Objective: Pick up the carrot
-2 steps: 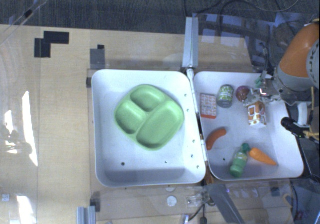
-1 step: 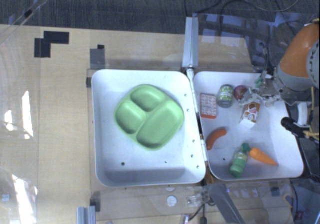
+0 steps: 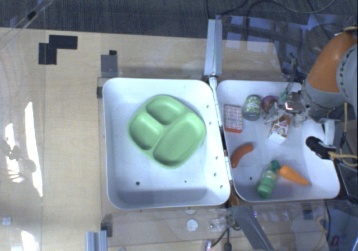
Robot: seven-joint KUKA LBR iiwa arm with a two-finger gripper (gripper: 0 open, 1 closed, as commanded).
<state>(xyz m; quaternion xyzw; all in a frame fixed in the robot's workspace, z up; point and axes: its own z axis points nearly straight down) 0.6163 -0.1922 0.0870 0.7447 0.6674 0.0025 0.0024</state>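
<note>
— Where's the carrot right now?

— The carrot (image 3: pixel 293 175) lies flat in the right bin (image 3: pixel 246 193), down by the near right corner, leafy end pointing left, tip pointing right. Its green top is just beside the green bottle (image 3: pixel 268 180), which lies tilted, almost touching it.

— And your claw?

— My claw (image 3: pixel 290 104) sits up at the far right side of the same bin, well apart from the carrot, which is nearer the camera and slightly to the right of me. Whether my fingers are spread or closed, I cannot tell from here; the wrist hides them. Nothing of the carrot is between them, that much is plain.

— What's around you?

— A small white packet (image 3: pixel 279 128) just below me, a purple thing (image 3: pixel 270 102) and a small can (image 3: pixel 252 107) to my left, then a red-printed card (image 3: pixel 233 118). A reddish sausage shape (image 3: pixel 241 154) lies mid-bin.

— The other bin?

— The left bin (image 3: pixel 120 132) holds a green divided plate (image 3: pixel 167 130).
</note>
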